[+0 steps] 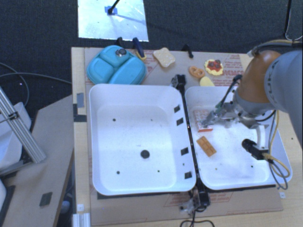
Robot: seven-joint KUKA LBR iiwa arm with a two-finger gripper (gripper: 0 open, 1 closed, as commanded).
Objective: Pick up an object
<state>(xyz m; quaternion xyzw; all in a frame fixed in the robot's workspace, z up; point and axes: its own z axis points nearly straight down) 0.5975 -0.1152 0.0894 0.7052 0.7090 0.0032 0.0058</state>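
Claw (207, 123) is lowered in shallow white right bin (272, 167), just above flat orange waffle-like block (206, 146); finger state cannot be told.

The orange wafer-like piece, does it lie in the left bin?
No, the orange wafer-like piece lies on the floor of the right bin, close to the divider and below the gripper.

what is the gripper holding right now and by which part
Cannot be told. The gripper is low in the right bin, above an orange waffle-like piece, but nothing is visibly between its fingers.
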